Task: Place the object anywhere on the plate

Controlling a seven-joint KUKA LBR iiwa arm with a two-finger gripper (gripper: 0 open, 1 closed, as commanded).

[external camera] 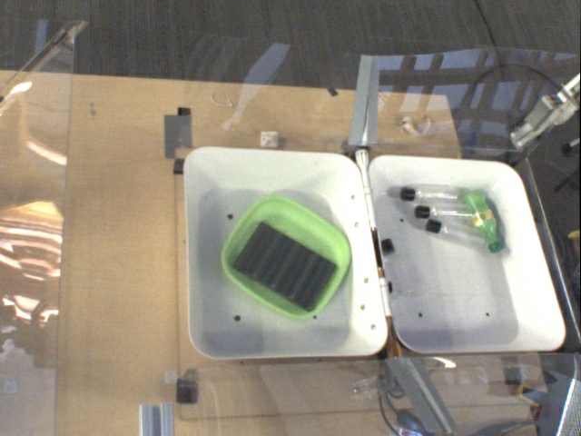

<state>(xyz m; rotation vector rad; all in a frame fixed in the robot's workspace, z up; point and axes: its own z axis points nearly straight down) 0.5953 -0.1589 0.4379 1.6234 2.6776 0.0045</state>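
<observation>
A lime-green plate with a raised rim lies tilted in the left bin. A dark grey ridged slab lies inside it, covering most of the plate's floor. In the right bin, near its far right corner, lie up to three clear tubes with black caps beside a green piece; whether they are joined is unclear.
A small black item sits by the divider between the bins. A grey post stands behind the bins at the middle. A pale metal part juts in at the upper right, beyond the right bin. Wooden bench surrounds the bins.
</observation>
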